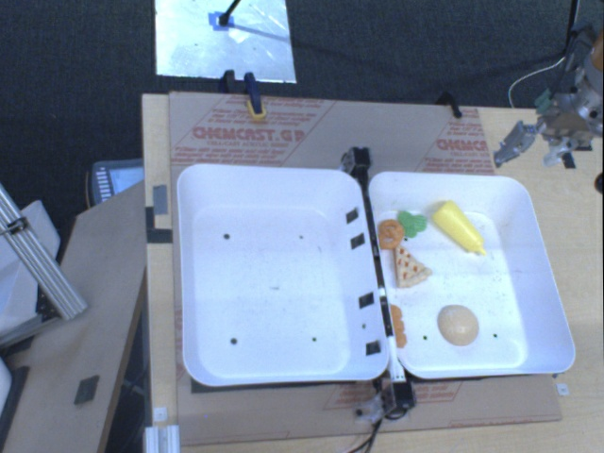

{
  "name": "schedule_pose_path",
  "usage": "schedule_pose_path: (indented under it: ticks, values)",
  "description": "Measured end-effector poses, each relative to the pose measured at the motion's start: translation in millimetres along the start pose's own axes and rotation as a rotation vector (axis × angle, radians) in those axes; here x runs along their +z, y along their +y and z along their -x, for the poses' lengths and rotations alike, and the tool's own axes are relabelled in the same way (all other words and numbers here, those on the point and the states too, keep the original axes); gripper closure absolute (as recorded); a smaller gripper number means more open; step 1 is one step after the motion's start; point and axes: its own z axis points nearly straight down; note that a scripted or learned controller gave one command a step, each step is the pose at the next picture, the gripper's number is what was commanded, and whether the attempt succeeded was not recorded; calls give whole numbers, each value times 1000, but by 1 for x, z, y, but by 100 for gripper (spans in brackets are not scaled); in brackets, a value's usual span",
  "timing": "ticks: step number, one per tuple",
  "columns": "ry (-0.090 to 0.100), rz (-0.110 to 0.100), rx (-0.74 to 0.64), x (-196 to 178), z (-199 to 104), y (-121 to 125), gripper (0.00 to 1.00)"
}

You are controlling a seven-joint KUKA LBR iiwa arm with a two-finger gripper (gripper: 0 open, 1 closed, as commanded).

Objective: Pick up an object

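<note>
Tool (541,142) hovers beyond the right bin (543,281)'s far corner, fingers spread wide, gripping nothing; inside that bin, yellow cone (458,226) lies nearest it; risk: the rounded cone could roll or squirt free as fingers close.

Two plain white bins, the left bin (269,276) and the right bin (528,281), on a tan board (311,125) printed with red lettering. In the right bin, a bright yellow cone-shaped piece (458,226) near the far edge, a green bit (411,222) beside it, an orange round piece (390,234) by the left wall. A pizza-slice shape (410,267), tan with red spots. A pale beige egg-like ball (458,326) toward the near edge. Small black clips (357,242) dot the divide between bins.
</note>
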Motion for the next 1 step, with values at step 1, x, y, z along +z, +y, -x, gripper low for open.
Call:
schedule_pose_path:
  ticks: [1]
  values:
    - [-5,16,-4,-133,2,7,0]
